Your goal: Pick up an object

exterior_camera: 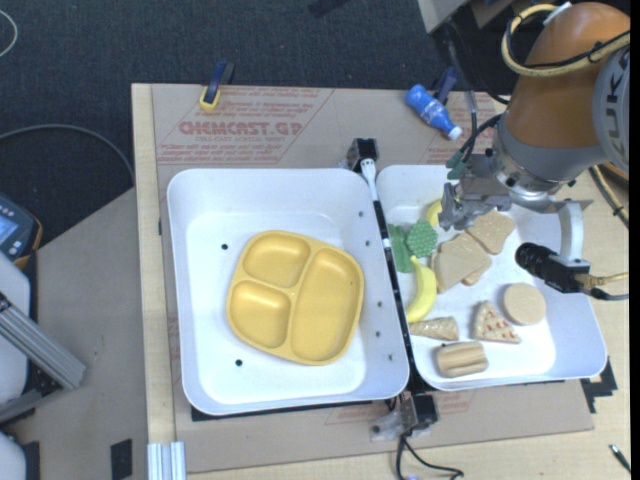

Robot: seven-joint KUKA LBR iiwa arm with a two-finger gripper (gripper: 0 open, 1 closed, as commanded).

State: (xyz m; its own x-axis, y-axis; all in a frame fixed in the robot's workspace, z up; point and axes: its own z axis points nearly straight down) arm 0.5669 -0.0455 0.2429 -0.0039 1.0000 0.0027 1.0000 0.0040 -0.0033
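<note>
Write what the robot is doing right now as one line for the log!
phase: reaching | gripper: low in right bin, over toy food near bread slice and banana | held: nothing seen | left bin: yellow divided plate

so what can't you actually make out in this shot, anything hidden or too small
- Tool in the camera view: the arm's wrist above it hides the fingers, so open, shut or holding something cannot be told.
- Banana: its upper end runs under the green toy and the tool.
- Toast slices: the upper slice's top edge is covered by the tool.
- Pizza slice: toppings too small to read.
- Blue bottle on the bench: label too small.
</note>
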